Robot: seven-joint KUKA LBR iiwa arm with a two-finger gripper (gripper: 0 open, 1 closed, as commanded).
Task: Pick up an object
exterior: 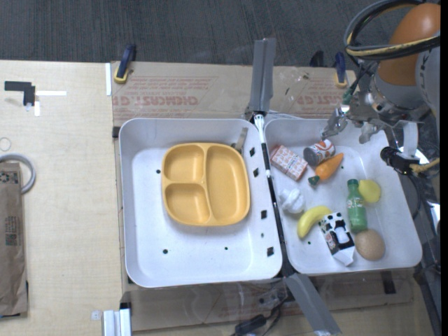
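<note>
While gripper (pixel 350 121) hovers spread, nothing between fingers, carrot (pixel 327 168) lies in right bin (pixel 406 257).

Glossy yellow plastic plate (pixel 206 185); smooth white plastic bins (pixel 133 208); matt cardboard backing (pixel 168 89); pale wood bench (pixel 56 187).

Left bin (pixel 140 208): divided plate (pixel 206 185) at centre; right bin (pixel 402 201): box (pixel 288 162), can (pixel 320 150) and carrot (pixel 327 168) toward the far edge, banana (pixel 311 220) at centre, carton (pixel 339 238) and egg (pixel 369 245) at the near edge, bottle (pixel 356 205) beside lemon (pixel 369 191) at the right.
</note>
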